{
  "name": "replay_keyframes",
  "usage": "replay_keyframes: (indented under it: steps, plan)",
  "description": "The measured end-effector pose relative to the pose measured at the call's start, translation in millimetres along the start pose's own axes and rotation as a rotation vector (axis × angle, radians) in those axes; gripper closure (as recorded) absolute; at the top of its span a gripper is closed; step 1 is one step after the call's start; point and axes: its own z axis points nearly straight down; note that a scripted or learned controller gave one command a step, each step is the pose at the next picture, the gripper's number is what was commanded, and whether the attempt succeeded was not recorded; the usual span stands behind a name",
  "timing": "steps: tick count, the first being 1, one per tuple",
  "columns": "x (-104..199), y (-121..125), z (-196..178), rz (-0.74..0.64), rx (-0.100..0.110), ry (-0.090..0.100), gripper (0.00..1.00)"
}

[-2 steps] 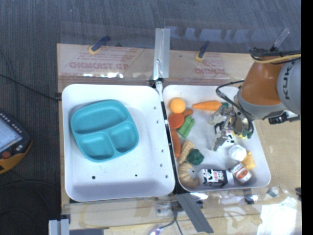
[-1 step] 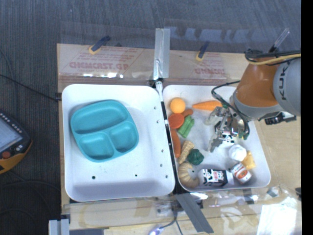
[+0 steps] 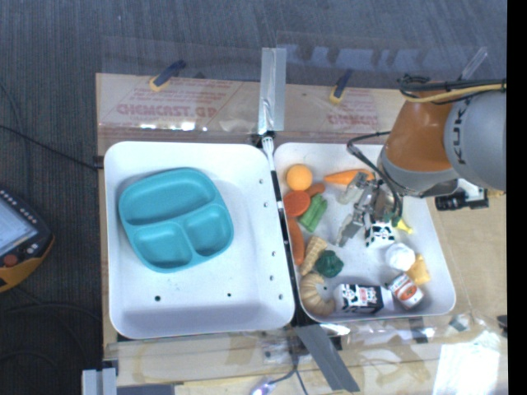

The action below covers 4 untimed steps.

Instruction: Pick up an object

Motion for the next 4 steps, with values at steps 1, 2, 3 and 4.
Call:
replay_keyframes:
  steps: [1,2,3,4]
  plan:
    - [-40,35,1,-0.001,0.002,0.009,0.00]
    - [11,-9,0,0.028,-0.002,-0.001,0.00]
    - [-33,37,1,0.153,-0.001,0.001,0.00]
    - [12,-53,0,0.077,0.001,0.001,0.00]
